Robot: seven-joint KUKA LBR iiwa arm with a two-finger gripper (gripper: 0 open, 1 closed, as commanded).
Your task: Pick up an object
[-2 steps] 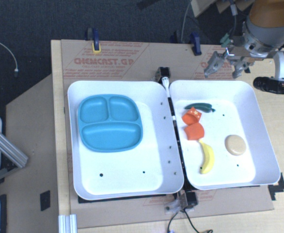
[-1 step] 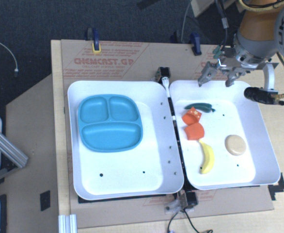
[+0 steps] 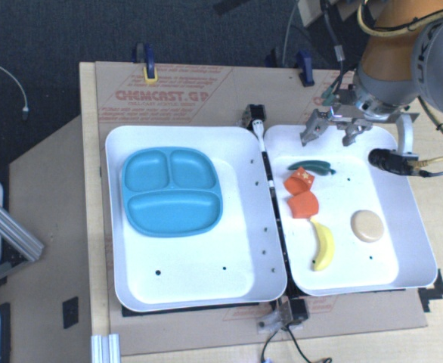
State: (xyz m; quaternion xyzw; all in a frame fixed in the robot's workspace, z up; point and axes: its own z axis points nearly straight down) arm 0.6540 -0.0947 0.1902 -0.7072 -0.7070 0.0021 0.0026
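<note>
Metal fingers of the gripper (image 3: pixel 333 132) stand spread apart above the right bin's (image 3: pixel 403 271) far edge, clamping nothing; inside lie a curved yellow banana (image 3: pixel 323 246), orange blocks (image 3: pixel 302 204) and a beige disc (image 3: pixel 367 226).

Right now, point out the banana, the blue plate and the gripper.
banana (image 3: pixel 323 247): camera view, middle of its curved body.
blue plate (image 3: pixel 173 190): camera view, ridge between its compartments.
gripper (image 3: pixel 333 134): camera view, midway between its fingertips.
</note>
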